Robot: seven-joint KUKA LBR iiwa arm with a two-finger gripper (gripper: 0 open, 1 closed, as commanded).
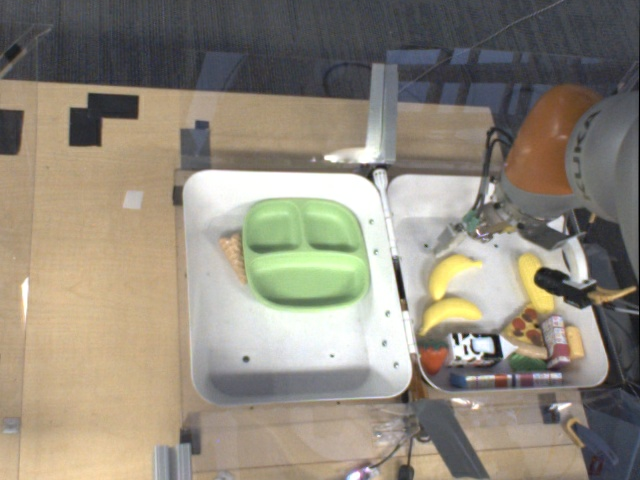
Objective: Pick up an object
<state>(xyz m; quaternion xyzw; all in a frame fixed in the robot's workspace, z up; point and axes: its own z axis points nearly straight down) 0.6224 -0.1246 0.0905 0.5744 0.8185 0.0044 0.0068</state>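
The right bin (420,203) holds several small objects. Two yellow bananas lie near its middle, one (452,271) above the other (450,314), and a third banana (533,280) lies toward the right wall. My gripper (470,226) hangs low over the bin's upper middle, just above the top banana, under the orange band (545,153) of the arm. The slant of the view hides how the gripper stands, and I see nothing in it.
Along the right bin's front lie a toy pizza slice (525,328), a small can (560,340), markers (505,379), a black-and-white box (475,346) and a red piece (433,358). The left bin (215,368) holds a green divided plate (303,253) over a tan wafer (233,256).
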